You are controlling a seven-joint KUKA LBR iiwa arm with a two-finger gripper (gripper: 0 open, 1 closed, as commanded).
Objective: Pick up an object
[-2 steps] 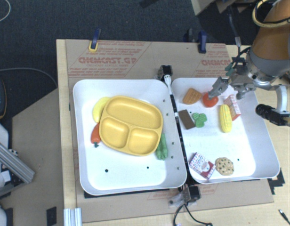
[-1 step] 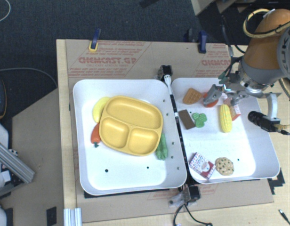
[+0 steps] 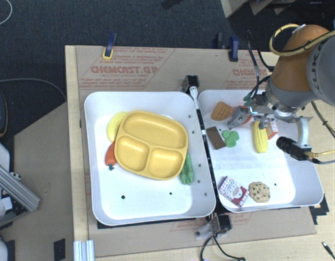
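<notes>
- While the gripper (image 3: 253, 117) hangs near the right bin's (image 3: 298, 197) far edge, I cannot tell its state.
- Corn (image 3: 260, 137) lies just beside it; cookie (image 3: 259, 191) near the front edge.

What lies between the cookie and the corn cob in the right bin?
In the camera view, bare white bin floor separates the cookie from the corn cob; nothing rests on that stretch.
</notes>
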